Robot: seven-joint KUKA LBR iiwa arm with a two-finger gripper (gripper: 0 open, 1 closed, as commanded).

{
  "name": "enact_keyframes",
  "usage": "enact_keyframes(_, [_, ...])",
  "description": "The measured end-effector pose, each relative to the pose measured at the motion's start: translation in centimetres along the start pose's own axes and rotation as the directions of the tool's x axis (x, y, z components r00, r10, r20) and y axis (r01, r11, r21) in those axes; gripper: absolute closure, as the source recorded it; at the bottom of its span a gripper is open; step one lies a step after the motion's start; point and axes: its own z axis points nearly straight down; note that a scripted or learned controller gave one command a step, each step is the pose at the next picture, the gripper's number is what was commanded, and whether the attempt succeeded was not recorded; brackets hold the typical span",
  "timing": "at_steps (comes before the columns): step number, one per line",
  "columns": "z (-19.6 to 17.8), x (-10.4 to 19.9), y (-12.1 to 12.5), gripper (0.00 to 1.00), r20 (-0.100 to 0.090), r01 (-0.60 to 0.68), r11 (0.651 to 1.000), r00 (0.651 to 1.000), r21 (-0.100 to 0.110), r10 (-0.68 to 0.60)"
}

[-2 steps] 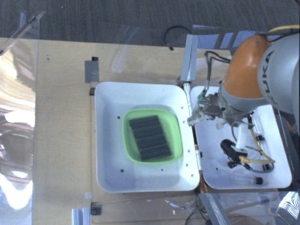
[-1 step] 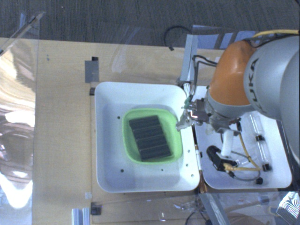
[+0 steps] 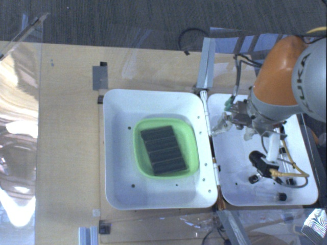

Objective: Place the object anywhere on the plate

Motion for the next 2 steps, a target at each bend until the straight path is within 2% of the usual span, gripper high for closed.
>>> enact_keyframes(1, [-1.1,-1.9,-0.5,0.0,0.0,-0.047,0.999,0.999,-0.003,0.047])
enact_keyframes(2, [-5.9,-8.8,0.2,0.0,0.001,-0.009,1.0,1.0,-0.004,0.009])
